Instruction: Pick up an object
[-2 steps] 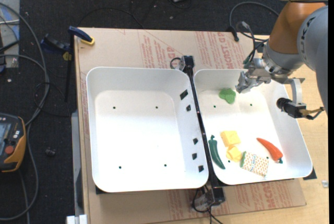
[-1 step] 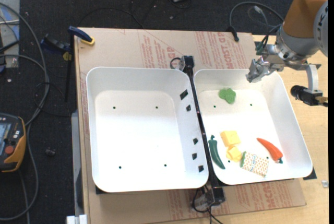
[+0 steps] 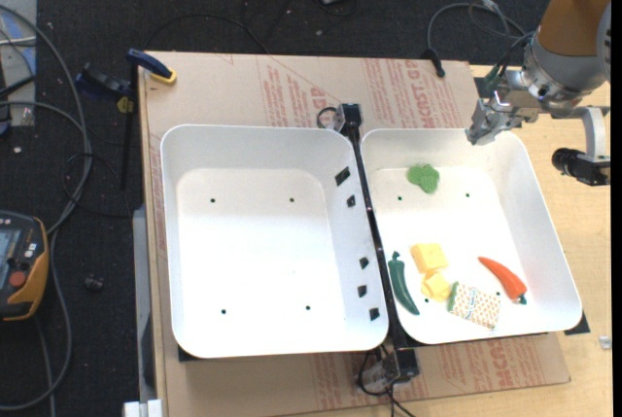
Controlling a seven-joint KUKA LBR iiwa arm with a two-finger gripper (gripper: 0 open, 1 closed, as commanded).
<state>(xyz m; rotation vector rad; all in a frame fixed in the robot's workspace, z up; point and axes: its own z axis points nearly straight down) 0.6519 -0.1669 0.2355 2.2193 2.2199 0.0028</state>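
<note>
White bins: you have two on the bench in the camera view; the left bin has nothing for you to grasp, and the right bin holds every candidate.
Gripper position: your gripper hangs over the far rim of the right bin, near its upper right corner, with nothing visible between its tips.
Fingers: you cannot tell from this slant whether they are apart or together; the tips are too small and dark to read.
Nearest target: the green leafy piece lies alone in the far part of the right bin, just beside the gripper's line of descent but not under it.
Crowded group: the yellow blocks, the dark green pepper, the patterned pouch and the red pepper lie near the front edge, several touching or nearly so.
Risk, rim: if you descend from here, the tips may strike the bin wall instead of reaching the floor.
Risk, flat items: the green leafy piece looks low and soft, so a closing grasp may skim over it.
Risk, cluster: aiming at the group may nudge neighbours or pinch two things at once.
Risk, red pepper: it lies close to the right wall, leaving little room for one finger.
</note>
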